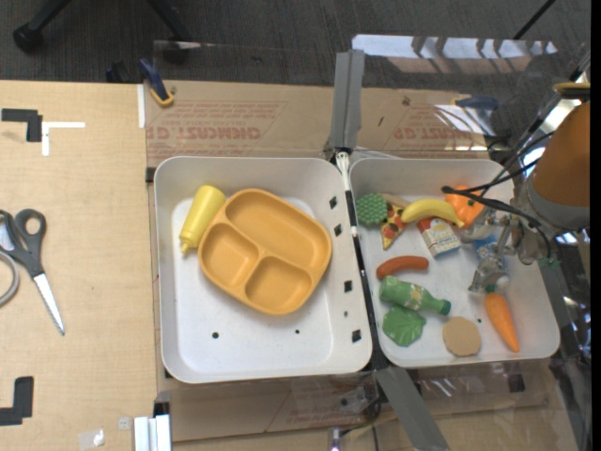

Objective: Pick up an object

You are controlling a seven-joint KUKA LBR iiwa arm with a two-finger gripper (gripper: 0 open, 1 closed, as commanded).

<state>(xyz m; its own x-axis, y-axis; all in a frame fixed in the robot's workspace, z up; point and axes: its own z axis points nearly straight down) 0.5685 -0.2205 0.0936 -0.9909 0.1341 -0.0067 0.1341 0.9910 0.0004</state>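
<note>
The gripper (pixel 490 272) stands low over the right bin (pixel 545 346), at about 3 o'clock in that bin, with the grey arm and its orange band above it coming in from the right. Whether the jaws are open or closed, I cannot tell; the metal parts there are small and mixed with cables.

The task names no particular object, so I judge the nearest one as the likely target: the carrot (pixel 501 319). It lies just beside the gripper, at about 5 o'clock from it, and its long axis runs from 11 o'clock to 5 o'clock, with the thick end toward the gripper. For a good grasp the jaws should close across this axis, not along it (this is my judgement, not something seen). A small blue and white packet (pixel 439 240) lies at about 10 o'clock from the gripper, also near.

The right bin holds also a banana (pixel 432 210), a pizza slice (pixel 392 225), a green knobby thing (pixel 370 209), a sausage (pixel 403 266), a green bottle (pixel 414 297), a green leaf shape (pixel 404 327) and a tan round cookie (pixel 461 337).

The left bin (pixel 188 346) holds a yellow divided plate (pixel 265 249), with nothing in its three compartments, and a yellow bottle (pixel 200 216) touching the plate at its 9 o'clock side.
</note>
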